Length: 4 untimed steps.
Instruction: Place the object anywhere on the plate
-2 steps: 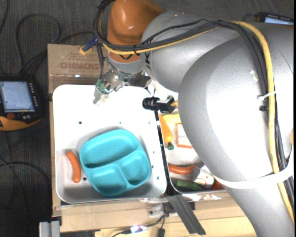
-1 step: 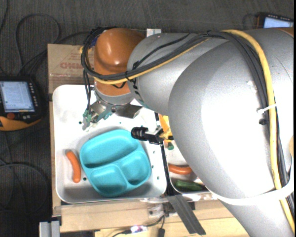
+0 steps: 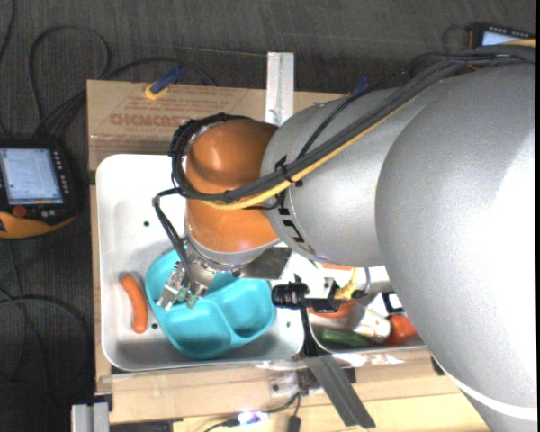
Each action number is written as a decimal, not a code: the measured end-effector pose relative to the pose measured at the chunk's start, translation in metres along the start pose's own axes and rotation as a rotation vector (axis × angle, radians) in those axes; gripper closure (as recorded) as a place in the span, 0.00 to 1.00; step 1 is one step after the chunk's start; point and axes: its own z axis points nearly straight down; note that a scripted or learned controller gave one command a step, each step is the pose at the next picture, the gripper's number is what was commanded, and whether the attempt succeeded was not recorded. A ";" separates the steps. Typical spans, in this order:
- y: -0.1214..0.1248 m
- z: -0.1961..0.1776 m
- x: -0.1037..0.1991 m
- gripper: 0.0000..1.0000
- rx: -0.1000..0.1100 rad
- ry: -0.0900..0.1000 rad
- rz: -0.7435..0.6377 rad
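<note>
Faintly legible "CHEMCRES" on cardboard (image 3: pixel 153 120); gripper (image 3: pixel 182 292) over teal plate (image 3: pixel 225 322), claw state unclear.

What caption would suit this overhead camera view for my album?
Grey robot arm with orange band reaching over a turquoise divided plastic plate in the left white bin, an orange carrot-like piece lying beside the plate.

Brown cardboard sheet (image 3: pixel 130 115) behind left bin: faded reddish print in capitals, starts "CHEM", remainder too blurred to read. Handheld pendant (image 3: pixel 27 187) on floor at left: lit screen, lines of text too small to read. No other legible text.
</note>
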 end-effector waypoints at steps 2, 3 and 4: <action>-0.079 -0.026 -0.142 1.00 -0.002 -0.003 0.017; -0.068 -0.001 -0.066 1.00 -0.002 0.001 -0.231; -0.028 -0.016 -0.019 1.00 -0.001 0.000 -0.032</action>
